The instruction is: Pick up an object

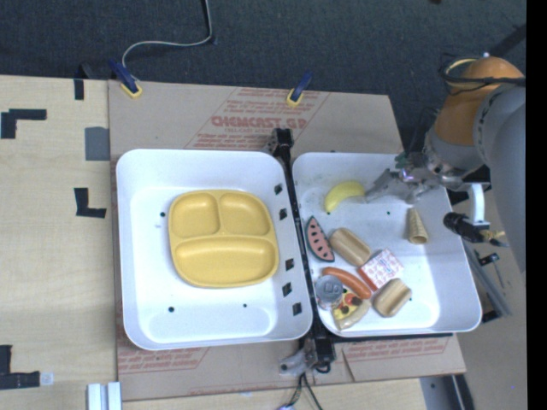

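The banana [343, 196] lay just left of the fingers [382, 184], the cone [416, 225] below them, the tray [224, 237] far left.

The arm [504, 135] is smooth grey with a rounded orange band [466, 101] above the wrist. Its hand [395, 182] is small, metallic grey, with thin fingers and dark fittings at its base.

Even, bright overhead light; both white bins [137, 254] glare slightly, shadows stay soft, and fine detail looks mildly blurred.
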Available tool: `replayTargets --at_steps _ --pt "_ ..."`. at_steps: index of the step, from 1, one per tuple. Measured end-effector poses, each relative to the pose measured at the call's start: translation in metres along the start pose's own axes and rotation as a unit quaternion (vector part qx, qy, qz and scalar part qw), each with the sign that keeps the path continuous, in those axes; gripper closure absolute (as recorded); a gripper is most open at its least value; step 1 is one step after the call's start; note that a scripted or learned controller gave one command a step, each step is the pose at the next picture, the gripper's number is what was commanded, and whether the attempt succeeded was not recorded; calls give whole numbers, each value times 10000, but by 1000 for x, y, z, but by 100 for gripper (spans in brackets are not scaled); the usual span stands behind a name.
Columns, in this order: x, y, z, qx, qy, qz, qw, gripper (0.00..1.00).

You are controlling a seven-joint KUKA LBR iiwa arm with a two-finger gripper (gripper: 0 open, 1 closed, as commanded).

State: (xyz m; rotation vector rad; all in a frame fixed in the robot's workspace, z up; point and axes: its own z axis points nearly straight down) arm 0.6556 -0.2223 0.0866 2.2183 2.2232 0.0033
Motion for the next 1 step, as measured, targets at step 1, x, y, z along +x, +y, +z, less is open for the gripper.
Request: replayTargets --at_steps 1 --pt "-1 1 -10 -24 -28 -9 10000 100"
